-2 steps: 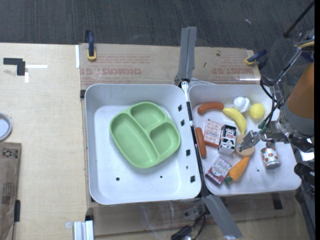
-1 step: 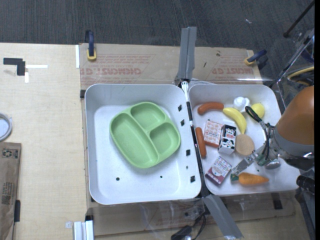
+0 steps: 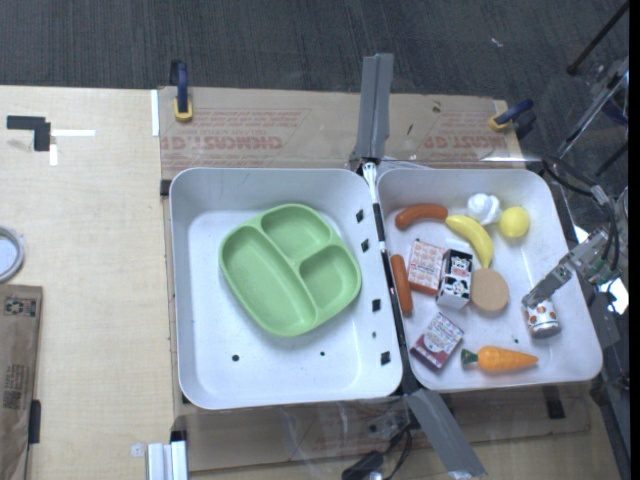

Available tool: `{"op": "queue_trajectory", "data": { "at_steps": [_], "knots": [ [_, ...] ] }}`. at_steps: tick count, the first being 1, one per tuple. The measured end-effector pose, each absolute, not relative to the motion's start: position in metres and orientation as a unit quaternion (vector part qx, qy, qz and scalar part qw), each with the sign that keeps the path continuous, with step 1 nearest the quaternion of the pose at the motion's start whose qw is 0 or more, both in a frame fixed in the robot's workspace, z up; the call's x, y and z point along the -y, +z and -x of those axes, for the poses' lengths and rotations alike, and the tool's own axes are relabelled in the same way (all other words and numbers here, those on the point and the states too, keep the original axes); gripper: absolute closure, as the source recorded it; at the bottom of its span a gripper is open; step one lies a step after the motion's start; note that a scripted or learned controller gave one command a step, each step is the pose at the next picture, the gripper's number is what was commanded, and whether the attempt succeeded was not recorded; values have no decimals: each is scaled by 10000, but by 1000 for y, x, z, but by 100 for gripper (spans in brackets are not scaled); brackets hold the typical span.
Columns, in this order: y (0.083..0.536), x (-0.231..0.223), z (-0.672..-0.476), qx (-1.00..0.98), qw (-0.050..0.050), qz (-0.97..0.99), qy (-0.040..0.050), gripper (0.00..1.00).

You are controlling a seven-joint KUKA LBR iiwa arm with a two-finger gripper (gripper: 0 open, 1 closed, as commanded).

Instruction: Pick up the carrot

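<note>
Camera view, from above the bench: the carrot [image 3: 503, 360] lies on its side near the front edge of the right bin [image 3: 572, 368], orange body pointing right and green top toward the left, touched by nothing; just to its left a small maroon carton [image 3: 437, 340] lies tilted, and above it and to the right a little red-and-white can [image 3: 542, 319] stands close to the bin's right wall; the gripper [image 3: 550, 286] reaches in from the right, its tip low over that can and well short of the carrot, and from here one cannot tell whether it is spread or pressed together; farther up the bin a round tan biscuit-like disc [image 3: 490, 291] sits beside a cow-print milk carton [image 3: 456, 278] and a red-and-white box [image 3: 426, 267]; a banana [image 3: 472, 236] curves above them, with a lemon [image 3: 514, 222] and a white garlic bulb [image 3: 483, 207] at the back; one sausage [image 3: 421, 215] lies near the back left corner and a second sausage [image 3: 401, 283] runs along the left wall; across the divider, the left bin [image 3: 200, 368] holds a green three-section plate [image 3: 290, 268], set at a slant near its middle; two clamps [image 3: 181, 93] grip the cardboard behind the bins.
</note>
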State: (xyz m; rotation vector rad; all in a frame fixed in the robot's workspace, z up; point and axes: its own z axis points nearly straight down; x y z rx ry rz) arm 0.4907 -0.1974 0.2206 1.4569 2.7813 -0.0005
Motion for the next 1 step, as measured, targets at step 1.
{"op": "queue_trajectory", "data": {
  "at_steps": [1],
  "knots": [
    [147,157,-478,-9070,-1,-4212,0,0]
  ]
}}
